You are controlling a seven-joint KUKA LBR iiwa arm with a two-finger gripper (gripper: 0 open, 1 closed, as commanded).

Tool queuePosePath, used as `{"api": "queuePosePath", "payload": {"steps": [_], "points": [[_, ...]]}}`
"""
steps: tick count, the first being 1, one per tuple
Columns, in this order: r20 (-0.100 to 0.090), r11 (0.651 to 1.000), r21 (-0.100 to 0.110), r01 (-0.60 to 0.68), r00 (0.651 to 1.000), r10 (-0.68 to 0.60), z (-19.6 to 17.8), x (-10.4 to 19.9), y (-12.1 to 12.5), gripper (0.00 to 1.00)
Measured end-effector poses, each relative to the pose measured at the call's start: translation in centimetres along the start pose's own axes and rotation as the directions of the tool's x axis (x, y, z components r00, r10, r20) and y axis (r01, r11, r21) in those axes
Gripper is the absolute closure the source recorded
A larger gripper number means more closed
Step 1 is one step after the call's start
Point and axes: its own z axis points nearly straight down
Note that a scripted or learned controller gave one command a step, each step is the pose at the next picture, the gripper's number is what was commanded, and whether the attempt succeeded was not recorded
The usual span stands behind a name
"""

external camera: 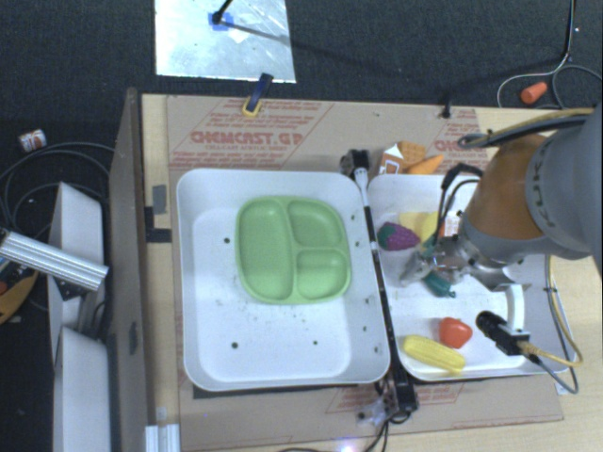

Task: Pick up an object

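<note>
1. The tool (421, 265) is low over the right bin (490, 370), near that bin's left wall and about midway along it. The grey arm with its orange band (509, 201) comes in over the bin from the right.
2. Whether the tool is open or closed cannot be told from this slant, and nothing can be seen gripped in it.
3. A small teal thing (441, 283) lies just beside the tool on its right. Whether the two touch cannot be told.
4. A purple object (398, 236) lies just behind the tool, with a yellow piece (421, 224) touching it on the arm's side.
5. Nearer the front of the same bin, a red object (454, 330) lies apart from the tool, and a yellow corn cob (433, 353) rests by the front rim.
6. The left bin (212, 347) holds a green divided plate (290, 250), lying flat.
7. An orange carrot (427, 165) lies on the bench behind the right bin, outside it.
8. The brown sheet (311, 125) under the bins bears red print reading "CHEMCAST GP" behind the left bin. The same red print recurs at the right, partly hidden by the arm.
</note>
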Motion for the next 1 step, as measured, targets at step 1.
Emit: {"api": "queuePosePath", "payload": {"steps": [1], "points": [[0.002, 1.0, -0.006, 0.001, 1.0, -0.001, -1.13, -0.14, 0.29, 1.0]]}}
